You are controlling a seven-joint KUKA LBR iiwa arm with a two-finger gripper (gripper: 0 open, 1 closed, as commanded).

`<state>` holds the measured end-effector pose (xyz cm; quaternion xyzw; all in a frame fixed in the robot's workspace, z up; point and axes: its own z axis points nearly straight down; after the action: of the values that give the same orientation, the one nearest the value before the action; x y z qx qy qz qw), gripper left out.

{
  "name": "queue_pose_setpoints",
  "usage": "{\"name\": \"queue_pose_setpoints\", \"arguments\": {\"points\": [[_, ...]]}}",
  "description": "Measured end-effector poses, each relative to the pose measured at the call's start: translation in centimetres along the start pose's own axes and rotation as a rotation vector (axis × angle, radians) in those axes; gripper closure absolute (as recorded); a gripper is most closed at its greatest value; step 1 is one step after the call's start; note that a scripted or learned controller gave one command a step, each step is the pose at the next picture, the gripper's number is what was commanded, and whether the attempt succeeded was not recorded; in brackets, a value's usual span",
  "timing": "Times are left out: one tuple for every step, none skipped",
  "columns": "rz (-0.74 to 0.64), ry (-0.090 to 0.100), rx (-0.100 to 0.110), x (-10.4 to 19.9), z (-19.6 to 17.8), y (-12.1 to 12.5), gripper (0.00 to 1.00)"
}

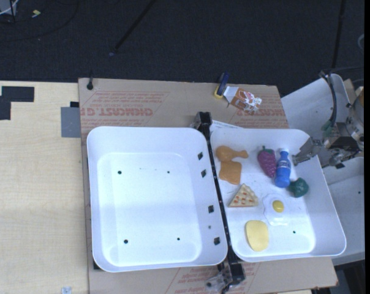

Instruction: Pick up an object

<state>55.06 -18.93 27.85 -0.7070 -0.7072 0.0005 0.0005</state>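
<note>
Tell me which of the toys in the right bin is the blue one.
The blue bottle, with a white cap, lying between the purple grapes and the green toy; nothing else there is blue.

The bench bears a cardboard sheet (printed) under two white bins.

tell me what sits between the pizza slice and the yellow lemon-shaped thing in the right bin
Nothing: in the camera view, the stretch from the pizza slice down to the yellow lemon-shaped piece is bare white bin floor. The fried egg lies off to the right.
</note>
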Motion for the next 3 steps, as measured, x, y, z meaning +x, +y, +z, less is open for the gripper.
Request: {"name": "queue_pose_setpoints", "arguments": {"points": [[-0.002, 0.005, 0.009, 5.4, 3.9, -5.7, 0.00], [0.000, 0.004, 0.001, 9.0, 19.0, -2.6, 0.00], [0.006, 0.002, -0.005, 8.5, 17.1, -2.4, 1.00]]}}
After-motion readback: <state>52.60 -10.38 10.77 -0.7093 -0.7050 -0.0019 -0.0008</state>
